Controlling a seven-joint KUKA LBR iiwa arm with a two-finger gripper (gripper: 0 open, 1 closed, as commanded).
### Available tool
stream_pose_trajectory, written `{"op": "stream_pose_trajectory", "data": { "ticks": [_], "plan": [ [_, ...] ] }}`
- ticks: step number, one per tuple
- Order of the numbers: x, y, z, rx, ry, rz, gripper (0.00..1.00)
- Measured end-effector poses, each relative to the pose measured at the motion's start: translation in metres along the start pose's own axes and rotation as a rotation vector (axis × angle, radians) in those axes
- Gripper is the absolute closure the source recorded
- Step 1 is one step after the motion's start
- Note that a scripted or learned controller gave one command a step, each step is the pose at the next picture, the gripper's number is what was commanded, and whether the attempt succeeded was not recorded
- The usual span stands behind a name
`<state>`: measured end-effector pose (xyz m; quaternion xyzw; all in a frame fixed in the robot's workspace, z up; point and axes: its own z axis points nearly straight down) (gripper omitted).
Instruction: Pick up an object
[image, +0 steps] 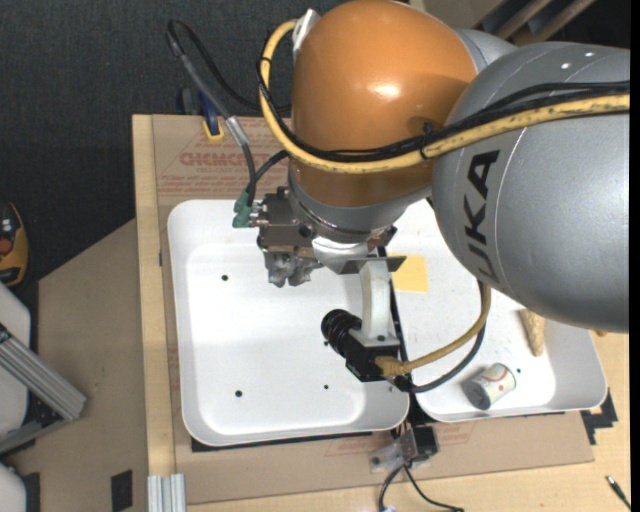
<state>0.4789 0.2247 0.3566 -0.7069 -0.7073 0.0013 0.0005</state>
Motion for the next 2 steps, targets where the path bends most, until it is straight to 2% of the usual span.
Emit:
{"op": "stream_pose_trajectory", "data": {
  "ticks": [2],
  "plan": [
    [0.0, 0.0, 0.02, 0.001, 0.0, 0.001, 1.0]
  ]
}}
